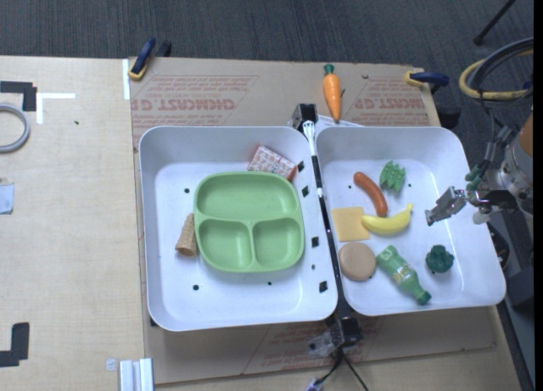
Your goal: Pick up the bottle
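The green bottle (403,274) lies on its side near the front of the right bin (462,292), with its cap end toward the front right. It rests between a tan bun (357,261) on its left and a dark green broccoli piece (439,258) on its right. My gripper (456,197) hangs over the right bin's right rim, up and to the right of the bottle and well apart from it. Its fingers (443,209) stand open and there is nothing between them.
The right bin also holds a banana (388,222), a red sausage (371,192), a yellow cheese slice (348,223) and a leafy green toy (392,175). In the left bin (161,296) are a green divided plate (250,221), a cone (187,235) and a patterned packet (271,160). A carrot (331,92) lies behind the bins.
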`<state>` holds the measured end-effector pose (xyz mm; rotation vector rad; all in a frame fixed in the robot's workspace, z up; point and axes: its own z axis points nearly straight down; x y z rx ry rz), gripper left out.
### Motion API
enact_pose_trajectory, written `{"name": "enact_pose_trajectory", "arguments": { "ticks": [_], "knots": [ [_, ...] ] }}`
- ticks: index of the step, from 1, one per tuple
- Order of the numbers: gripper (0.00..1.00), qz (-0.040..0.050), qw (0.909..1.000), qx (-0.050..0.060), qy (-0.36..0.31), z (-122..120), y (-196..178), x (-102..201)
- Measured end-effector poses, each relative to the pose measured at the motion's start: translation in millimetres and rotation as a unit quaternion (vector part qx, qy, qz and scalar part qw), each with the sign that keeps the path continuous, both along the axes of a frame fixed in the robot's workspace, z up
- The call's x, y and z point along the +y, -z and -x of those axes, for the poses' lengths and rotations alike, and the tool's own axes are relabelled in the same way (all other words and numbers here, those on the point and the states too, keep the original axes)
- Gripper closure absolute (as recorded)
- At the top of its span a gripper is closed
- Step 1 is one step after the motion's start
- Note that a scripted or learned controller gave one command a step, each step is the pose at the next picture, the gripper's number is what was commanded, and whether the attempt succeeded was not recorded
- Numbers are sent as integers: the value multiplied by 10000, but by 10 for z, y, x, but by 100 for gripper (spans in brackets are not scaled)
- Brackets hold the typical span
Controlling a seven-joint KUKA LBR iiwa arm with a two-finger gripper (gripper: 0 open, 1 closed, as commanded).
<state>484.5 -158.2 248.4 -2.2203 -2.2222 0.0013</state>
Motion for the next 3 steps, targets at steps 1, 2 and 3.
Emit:
{"name": "enact_pose_trajectory", "arguments": {
  "ticks": [1,2,3],
  "knots": [
    [0,-1,9997,-1,239,74,1548,-137],
    [100,3,9997,-2,253,73,1453,-141],
    [100,3,9971,-1,763,70,252,155]
  ]
}}
